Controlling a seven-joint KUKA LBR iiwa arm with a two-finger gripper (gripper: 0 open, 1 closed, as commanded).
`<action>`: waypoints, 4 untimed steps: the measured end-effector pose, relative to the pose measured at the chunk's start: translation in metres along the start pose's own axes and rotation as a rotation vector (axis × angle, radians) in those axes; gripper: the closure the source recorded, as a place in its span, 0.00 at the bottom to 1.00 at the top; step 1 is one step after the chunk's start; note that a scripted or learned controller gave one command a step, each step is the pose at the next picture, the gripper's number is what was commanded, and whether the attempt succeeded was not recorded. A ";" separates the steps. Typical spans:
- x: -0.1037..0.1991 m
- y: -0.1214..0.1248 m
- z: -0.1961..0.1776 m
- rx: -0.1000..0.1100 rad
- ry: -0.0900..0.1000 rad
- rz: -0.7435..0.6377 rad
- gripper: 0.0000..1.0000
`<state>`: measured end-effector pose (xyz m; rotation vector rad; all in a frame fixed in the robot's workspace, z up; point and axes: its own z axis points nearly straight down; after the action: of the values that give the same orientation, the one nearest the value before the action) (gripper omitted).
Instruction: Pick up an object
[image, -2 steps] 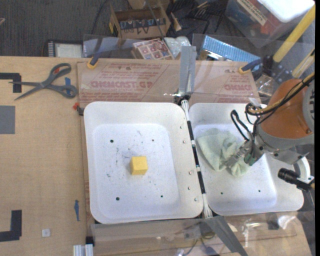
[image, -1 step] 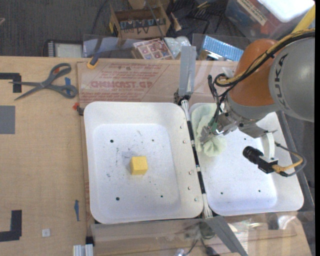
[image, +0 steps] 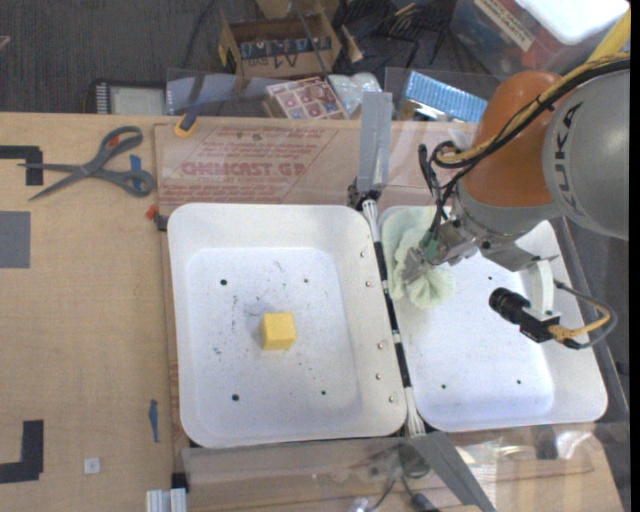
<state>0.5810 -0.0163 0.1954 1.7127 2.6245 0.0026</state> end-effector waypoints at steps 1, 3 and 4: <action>-0.038 0.039 -0.105 0.006 0.004 0.182 1.00; -0.021 -0.096 0.010 0.006 0.005 0.072 1.00; -0.011 0.000 0.011 0.005 0.003 0.307 1.00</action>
<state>0.5855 -0.0263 0.1848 2.0973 2.3368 0.0003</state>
